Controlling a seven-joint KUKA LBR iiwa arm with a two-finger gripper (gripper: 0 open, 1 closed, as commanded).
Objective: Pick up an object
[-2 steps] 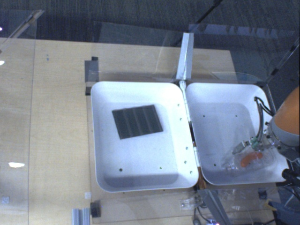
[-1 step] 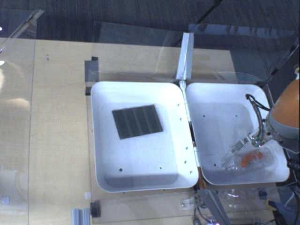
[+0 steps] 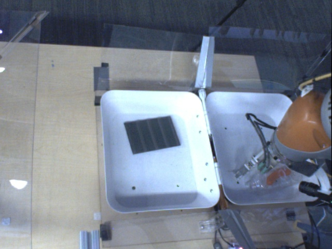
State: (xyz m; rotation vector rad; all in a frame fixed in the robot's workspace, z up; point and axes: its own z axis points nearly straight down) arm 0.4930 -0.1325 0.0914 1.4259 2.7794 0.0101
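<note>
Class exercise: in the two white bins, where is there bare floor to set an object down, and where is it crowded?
Left bin: bare floor all round the dark ribbed pad, widest below it toward the near wall. Right bin: bare along its left side and far corner. Crowded: its lower right, where the gripper and arm sit over a clear wrapped item.

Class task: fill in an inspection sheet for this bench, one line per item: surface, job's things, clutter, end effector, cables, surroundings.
Surface: light wooden bench bearing two shallow white bins.
Job's things: dark grey ribbed rectangular mat lying flat in the left white bin; clear crumpled item with an orange patch in the right white bin.
Clutter: nothing seen.
End effector: low in the right bin; grip unclear.
Cables: black loop by the wrist.
Surroundings: dark carpet.
</note>
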